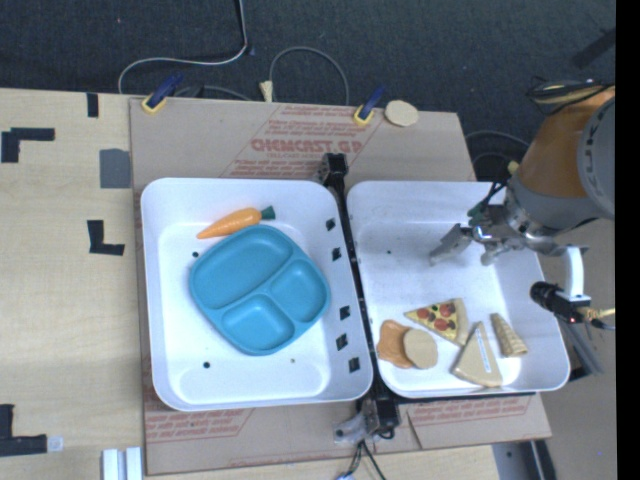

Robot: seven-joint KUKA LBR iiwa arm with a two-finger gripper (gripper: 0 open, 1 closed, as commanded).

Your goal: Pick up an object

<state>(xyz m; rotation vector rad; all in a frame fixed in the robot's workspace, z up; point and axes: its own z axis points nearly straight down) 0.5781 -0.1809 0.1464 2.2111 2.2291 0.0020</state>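
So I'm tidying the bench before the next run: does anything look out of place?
One thing: a small round tan disc lies on the cardboard beyond the right bin, outside both bins, while similar food pieces sit inside. The carrot lies beside the blue divided plate, not on it. Nothing looks spilled or broken.

Robotics lab bench, as I see it

Cardboard sheet [300, 143] clamped at twelve o'clock; loose cables [240, 28] on dark carpet; toy food in white bins [160, 298]; I read test rig.
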